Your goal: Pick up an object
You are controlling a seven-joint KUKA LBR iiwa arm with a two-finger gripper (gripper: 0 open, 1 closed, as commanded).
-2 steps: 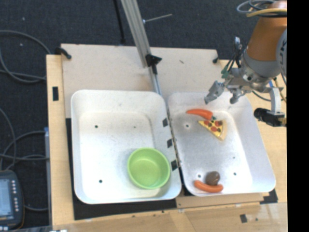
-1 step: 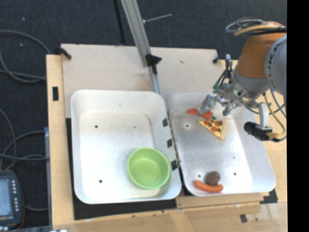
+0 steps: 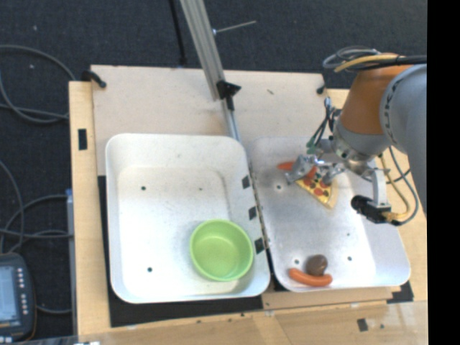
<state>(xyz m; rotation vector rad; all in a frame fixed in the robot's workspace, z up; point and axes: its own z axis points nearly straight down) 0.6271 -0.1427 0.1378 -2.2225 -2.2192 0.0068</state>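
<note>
Dark carpet strewn with cables is surrounding a pale wooden desk [image 3: 158, 99], where two shallow white bins are sitting side by side under a fixed overhead camera. Starting at the left, the left bin [image 3: 144, 164] is carrying a single green bowl [image 3: 221, 249], which is resting upright near its near right corner, well apart from the action. A slanted metal rail [image 3: 205, 38] is running down from the far edge toward the seam between the bins, apparently part of the rig's frame.

Moving right, the right bin [image 3: 374, 254] is holding the likely candidates for the pick. An orange sausage-shaped toy [image 3: 311, 278] is lying along the near rim, touching a small brown rounded object [image 3: 317, 264] just beyond it. Farther back, a yellow wedge with red spots [image 3: 318, 188], resembling a pizza slice, is lying flat beside a small red piece [image 3: 287, 167].

The gripper [image 3: 318, 165] is hanging low over that far cluster, directly above the yellow wedge, with the grey arm and its orange band [image 3: 366, 110] reaching in from the right. This placement is suggesting the wedge as the chosen target. Whether the fingers are parted or closed is impossible to tell, since the wrist and cabling are masking them, and nothing is visibly lifted.
</note>
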